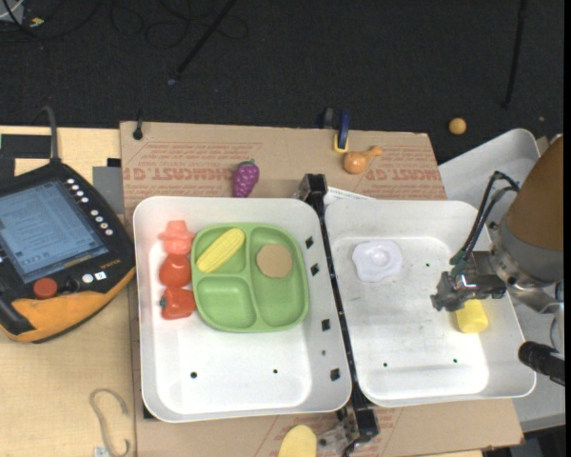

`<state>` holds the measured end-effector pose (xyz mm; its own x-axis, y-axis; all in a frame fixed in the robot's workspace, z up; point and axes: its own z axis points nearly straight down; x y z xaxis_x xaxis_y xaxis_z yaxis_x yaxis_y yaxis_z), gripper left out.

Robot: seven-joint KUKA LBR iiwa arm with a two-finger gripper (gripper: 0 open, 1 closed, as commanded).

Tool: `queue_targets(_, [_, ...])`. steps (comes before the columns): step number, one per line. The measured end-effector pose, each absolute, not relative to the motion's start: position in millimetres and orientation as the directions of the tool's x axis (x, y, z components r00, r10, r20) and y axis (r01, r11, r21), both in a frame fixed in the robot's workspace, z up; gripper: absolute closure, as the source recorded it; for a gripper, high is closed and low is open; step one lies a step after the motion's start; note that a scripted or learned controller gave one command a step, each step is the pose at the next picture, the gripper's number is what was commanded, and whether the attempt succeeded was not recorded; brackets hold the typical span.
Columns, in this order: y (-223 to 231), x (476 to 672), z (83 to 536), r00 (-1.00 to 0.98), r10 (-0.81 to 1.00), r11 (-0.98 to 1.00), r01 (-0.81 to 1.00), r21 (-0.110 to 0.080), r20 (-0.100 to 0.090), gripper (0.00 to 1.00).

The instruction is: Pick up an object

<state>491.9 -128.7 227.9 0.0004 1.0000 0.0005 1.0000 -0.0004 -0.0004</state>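
Observation:
In the right bin (409, 369), a small yellow block (473, 318) lies near the right wall. My gripper (460, 293) hangs directly over the block's upper left edge, touching or nearly touching it, and its dark body hides part of the block. A white, egg-like piece (376, 260) lies further left in the same bin, apart from the gripper.
The left bin (228, 388) holds a green divided plate (252, 303) with a corn cob (218, 248) and a brown disc (274, 261), and red toys (175, 272) beside it. Behind the bins lie a purple toy (245, 177) and an orange one (358, 159). A control pendant (48, 246) sits at the left.

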Motion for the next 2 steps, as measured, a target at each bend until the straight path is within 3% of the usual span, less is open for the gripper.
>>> queue_targets(1, [-100.1, 539.5, 218.7, -0.003, 1.000, 0.003, 1.000, 0.000, 0.001, 1.00])
queue_targets(2, [-69.5, 565.4, 224.5, -0.002, 1.000, 0.002, 1.000, -0.001, 0.001, 1.00])
